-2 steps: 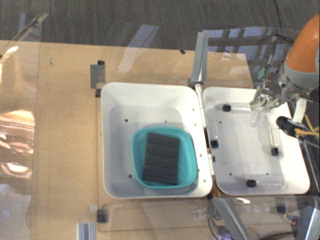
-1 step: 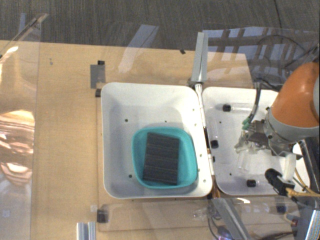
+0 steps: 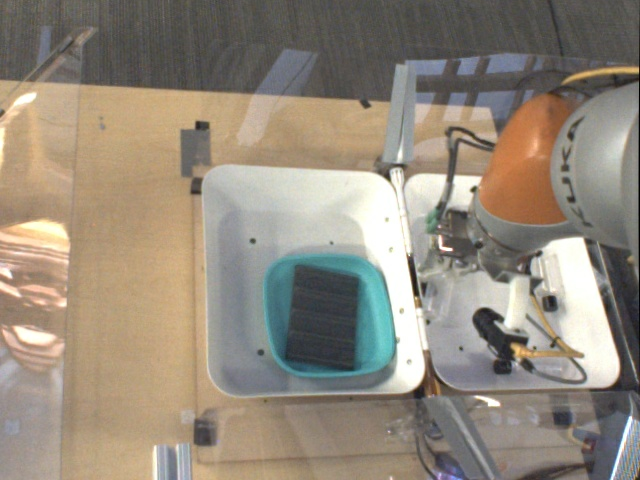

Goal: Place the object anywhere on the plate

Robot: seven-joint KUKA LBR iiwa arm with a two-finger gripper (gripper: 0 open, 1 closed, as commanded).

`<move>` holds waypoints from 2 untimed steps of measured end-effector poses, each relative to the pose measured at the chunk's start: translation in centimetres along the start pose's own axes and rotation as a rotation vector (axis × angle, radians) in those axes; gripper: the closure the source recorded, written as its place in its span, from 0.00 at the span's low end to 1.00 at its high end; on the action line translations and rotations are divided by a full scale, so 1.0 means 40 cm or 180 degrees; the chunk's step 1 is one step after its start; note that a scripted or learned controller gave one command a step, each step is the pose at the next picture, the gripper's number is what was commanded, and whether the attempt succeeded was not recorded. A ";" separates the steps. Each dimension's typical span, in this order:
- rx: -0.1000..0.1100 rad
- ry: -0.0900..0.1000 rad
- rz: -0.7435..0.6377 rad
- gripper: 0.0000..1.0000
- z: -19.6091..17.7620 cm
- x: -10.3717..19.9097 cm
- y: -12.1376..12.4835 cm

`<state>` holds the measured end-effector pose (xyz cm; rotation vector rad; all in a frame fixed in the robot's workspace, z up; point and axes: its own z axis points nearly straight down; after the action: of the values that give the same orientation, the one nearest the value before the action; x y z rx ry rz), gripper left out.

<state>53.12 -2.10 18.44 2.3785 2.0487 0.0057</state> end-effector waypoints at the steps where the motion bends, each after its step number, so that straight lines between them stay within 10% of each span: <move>1: 0.0002 0.0003 -0.0251 1.00 -0.001 0.203 -0.037; 2: 0.0002 0.0003 -0.0248 0.00 -0.001 0.203 -0.037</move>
<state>52.85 6.13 18.47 2.2975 2.1403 0.0060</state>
